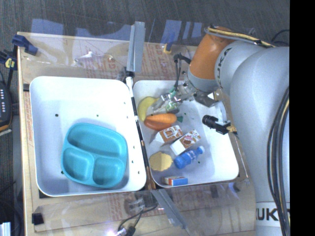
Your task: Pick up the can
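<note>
Arm (246,82): enters from the right and bends down into the right bin (224,168). Gripper (171,100): just above the orange carrot (160,121), opening cannot be told. Can (160,161): apparently the round tan item below the carrot, lying free beside the blue bottle (187,158).

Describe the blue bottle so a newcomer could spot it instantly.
Start at the right-hand shallow white bin, the cluttered one under the grey arm. Look toward its near edge: the small blue plastic bottle lies on its side beside a round tan disc-shaped item, just below two small printed cartons. It is the one translucent blue thing with a cap.
</note>
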Motion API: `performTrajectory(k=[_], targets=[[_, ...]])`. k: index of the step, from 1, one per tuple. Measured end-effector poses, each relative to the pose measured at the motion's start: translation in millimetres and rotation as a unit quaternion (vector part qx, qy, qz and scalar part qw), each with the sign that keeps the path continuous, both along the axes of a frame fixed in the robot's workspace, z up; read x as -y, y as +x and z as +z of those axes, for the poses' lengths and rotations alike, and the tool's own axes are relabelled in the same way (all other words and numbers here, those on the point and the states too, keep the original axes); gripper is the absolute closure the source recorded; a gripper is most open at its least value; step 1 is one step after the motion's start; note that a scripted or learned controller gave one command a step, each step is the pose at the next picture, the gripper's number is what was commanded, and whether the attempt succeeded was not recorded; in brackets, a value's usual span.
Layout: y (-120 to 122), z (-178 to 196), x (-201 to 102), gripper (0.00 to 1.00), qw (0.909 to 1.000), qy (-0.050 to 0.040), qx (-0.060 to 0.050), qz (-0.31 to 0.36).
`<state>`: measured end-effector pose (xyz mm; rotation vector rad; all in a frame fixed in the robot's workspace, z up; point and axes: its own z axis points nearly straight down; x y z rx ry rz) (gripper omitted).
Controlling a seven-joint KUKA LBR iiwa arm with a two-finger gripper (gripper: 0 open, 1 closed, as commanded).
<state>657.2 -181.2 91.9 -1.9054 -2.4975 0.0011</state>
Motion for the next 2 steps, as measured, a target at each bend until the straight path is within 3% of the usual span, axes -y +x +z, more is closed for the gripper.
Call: performTrajectory(k=[1, 2], targets=[[0.4, 10.2, -0.3, 1.00, 1.0000, -0.0007, 0.000, 0.002], [-9.4, 144.1, -45.9, 1.00, 0.9999, 0.0000, 0.001, 0.016]])
